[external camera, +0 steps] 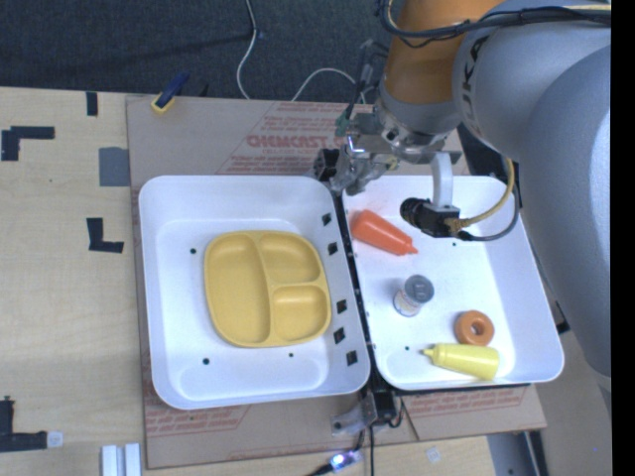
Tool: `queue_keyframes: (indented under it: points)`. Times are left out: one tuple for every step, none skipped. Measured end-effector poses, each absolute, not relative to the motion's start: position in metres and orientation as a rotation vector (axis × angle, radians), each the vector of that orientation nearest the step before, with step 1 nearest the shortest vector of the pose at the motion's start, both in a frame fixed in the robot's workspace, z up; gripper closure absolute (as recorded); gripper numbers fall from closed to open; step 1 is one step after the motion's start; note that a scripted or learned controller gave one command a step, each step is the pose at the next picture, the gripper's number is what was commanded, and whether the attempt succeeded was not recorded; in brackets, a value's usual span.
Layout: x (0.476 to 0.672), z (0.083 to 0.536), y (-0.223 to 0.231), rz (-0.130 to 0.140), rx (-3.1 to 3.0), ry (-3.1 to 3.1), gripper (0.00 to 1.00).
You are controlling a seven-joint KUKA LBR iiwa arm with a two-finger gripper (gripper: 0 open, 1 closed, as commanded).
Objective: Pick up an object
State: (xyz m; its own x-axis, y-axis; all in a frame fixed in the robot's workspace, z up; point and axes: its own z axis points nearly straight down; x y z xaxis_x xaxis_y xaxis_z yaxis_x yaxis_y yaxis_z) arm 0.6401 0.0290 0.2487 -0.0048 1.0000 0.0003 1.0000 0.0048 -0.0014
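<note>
You have the yellow squeeze bottle [464, 360] lying on its side at the front edge of the right bin [516, 266], farthest from the hand [349, 170]; it could roll if nudged. Just behind it, the orange ring [475, 327] sits flat and offers little to pinch. The small grey can [413, 294] lies nearer the hand and may topple. The orange carrot [382, 233], closest, tapers and could squirt free of a squeeze. The hand hovers over the wall between the bins at the far end; you cannot tell whether it is open or closed, and nothing shows in it. A descent there could strike that wall. The yellow plate [266, 288] lies across it.
</note>
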Motion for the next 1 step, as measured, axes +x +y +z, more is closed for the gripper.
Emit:
queue_keyframes:
  points:
    - [0.6396,0.2449,0.0907,0.001,-2.212,-2.228,1.0]
